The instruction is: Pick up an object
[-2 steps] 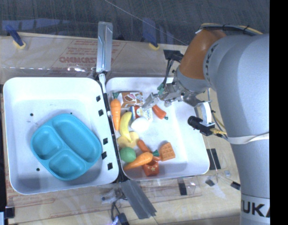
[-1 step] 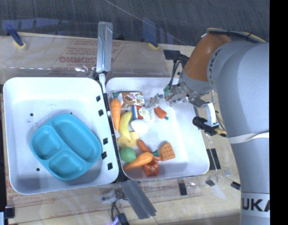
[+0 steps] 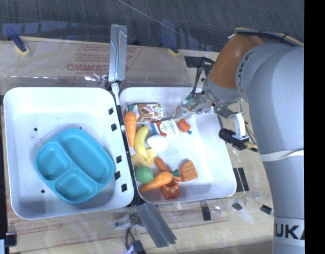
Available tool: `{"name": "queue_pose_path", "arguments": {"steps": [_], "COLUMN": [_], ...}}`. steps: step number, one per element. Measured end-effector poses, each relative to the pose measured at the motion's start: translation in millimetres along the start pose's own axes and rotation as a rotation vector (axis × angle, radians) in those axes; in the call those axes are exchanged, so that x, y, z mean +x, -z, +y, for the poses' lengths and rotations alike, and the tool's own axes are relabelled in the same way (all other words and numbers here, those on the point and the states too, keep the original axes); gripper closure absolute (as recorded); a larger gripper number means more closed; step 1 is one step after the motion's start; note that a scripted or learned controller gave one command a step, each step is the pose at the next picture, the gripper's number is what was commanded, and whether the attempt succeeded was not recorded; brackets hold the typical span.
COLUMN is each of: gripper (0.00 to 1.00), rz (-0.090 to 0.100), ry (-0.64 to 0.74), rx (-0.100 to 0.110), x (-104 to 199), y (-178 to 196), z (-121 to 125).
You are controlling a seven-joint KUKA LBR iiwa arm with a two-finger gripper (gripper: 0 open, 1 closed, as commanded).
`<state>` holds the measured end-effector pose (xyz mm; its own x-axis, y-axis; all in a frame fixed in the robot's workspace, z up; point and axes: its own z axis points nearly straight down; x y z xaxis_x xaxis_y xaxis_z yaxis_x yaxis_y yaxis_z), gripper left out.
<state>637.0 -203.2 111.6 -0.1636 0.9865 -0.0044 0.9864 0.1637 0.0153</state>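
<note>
The right bin (image 3: 220, 163) holds a heap of toy food along its left side: an upright carrot (image 3: 130, 129), a banana (image 3: 141, 141), a brown carton (image 3: 149, 111), a white egg (image 3: 157, 143), a green lime (image 3: 144, 173), a second carrot (image 3: 157, 180) and a waffle (image 3: 188, 171). A small red-orange piece (image 3: 184, 125) lies beside a white packet (image 3: 168, 127). My gripper (image 3: 191, 106) is low over the bin's back right part, just above and right of that red-orange piece. Nothing can be seen held in it.
The left bin (image 3: 25, 105) carries a blue divided tray (image 3: 73, 164). A metal clamp (image 3: 118, 52) stands at the back between the bins. My grey arm (image 3: 268, 99) covers the bench's right side, with a black bracket (image 3: 233, 136) over the right bin's rim.
</note>
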Motion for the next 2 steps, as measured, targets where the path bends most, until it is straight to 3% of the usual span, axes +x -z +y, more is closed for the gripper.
{"name": "queue_pose_path", "arguments": {"steps": [1, 2], "gripper": [1.00, 1.00], "rz": [-0.001, 0.003], "ry": [0.043, 0.138], "rx": [0.005, 0.006], "x": [47.6, 93.5], "y": [-12.9, 105.1], "z": [-6.7, -2.8]}}
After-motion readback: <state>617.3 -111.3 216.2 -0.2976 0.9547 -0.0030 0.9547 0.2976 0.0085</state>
